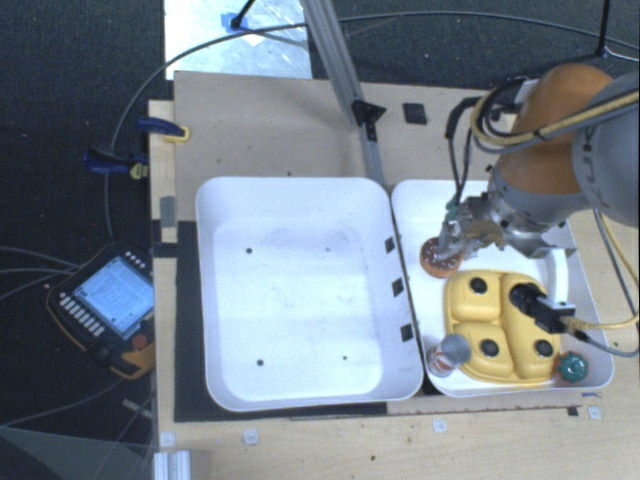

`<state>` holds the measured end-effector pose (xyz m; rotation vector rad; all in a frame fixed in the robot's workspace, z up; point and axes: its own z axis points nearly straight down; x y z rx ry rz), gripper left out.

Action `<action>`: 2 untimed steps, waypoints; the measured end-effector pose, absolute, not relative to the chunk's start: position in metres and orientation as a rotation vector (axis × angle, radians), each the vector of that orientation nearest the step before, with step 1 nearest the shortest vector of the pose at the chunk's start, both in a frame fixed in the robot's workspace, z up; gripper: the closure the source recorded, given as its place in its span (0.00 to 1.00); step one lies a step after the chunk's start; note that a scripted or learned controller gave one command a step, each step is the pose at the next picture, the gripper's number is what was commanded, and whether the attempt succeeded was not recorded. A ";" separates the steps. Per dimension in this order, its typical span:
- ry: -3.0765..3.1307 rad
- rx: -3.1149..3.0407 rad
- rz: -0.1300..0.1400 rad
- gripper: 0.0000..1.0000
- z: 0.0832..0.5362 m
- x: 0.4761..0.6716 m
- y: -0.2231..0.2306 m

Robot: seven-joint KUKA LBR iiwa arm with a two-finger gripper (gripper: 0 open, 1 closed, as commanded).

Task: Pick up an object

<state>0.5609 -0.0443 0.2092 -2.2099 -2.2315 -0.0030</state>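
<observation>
In the right bin (600, 376), a teal ball (572, 369), a grey cup (447, 353) and a yellow toy (495, 326) lay nearest. Behind them, the gripper (447, 243) hung directly over a brown disc (438, 260); its opening could not be determined.

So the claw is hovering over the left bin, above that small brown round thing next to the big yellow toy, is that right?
Not quite: it is the right bin, not the left. The camera view shows the claw above the small brown round thing, next to the big yellow toy, all in the right bin.
</observation>
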 end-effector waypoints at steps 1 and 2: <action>-2.232 -2.209 -0.003 1.00 0.205 0.554 0.008; -2.232 -2.209 -0.003 1.00 0.203 0.550 0.056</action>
